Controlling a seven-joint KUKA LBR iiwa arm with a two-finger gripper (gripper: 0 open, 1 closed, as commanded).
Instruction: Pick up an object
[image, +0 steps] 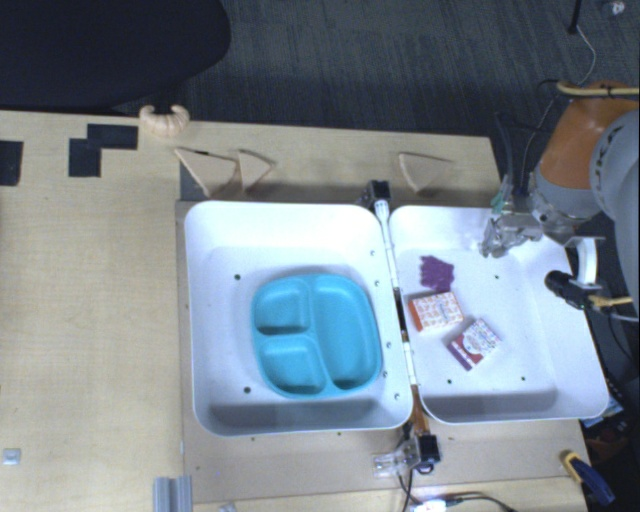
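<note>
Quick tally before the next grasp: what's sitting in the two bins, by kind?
Blue divided tray, left bin: 1
Purple item, right bin: 1
Small red-and-white packets, right bin: 2
Total: 4

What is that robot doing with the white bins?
The arm reaches in over the right bin, and its gripper hangs near the bin's far right corner, with nothing seen in it. Three small things lie in that bin: a purple piece and two little packets. The left bin holds a blue tray. Nothing has been picked up yet.
</note>
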